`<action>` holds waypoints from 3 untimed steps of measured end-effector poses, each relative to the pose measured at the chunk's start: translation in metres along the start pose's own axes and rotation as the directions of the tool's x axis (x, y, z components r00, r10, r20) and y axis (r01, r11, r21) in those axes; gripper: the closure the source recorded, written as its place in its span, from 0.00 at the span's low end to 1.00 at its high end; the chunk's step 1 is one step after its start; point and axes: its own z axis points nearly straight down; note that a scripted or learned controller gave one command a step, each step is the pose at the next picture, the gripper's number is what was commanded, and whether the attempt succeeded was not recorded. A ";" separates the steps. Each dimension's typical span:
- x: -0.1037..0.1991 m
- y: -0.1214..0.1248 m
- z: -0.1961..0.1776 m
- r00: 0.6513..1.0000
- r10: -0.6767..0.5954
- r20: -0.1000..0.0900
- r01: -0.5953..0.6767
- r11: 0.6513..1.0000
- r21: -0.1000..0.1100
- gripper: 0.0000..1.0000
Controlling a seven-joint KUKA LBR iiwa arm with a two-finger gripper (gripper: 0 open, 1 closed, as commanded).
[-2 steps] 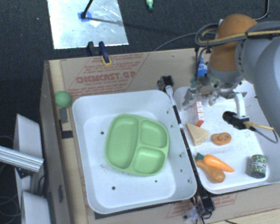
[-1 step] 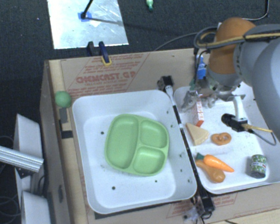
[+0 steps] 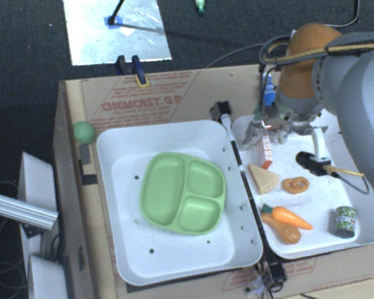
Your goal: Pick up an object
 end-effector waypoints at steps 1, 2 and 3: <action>0.000 0.000 0.000 1.000 0.000 0.000 0.000 1.000 0.000 0.00; 0.000 0.000 0.000 1.000 0.000 0.000 0.000 1.000 0.000 0.00; 0.000 0.000 0.000 1.000 0.000 0.000 0.000 1.000 0.000 0.00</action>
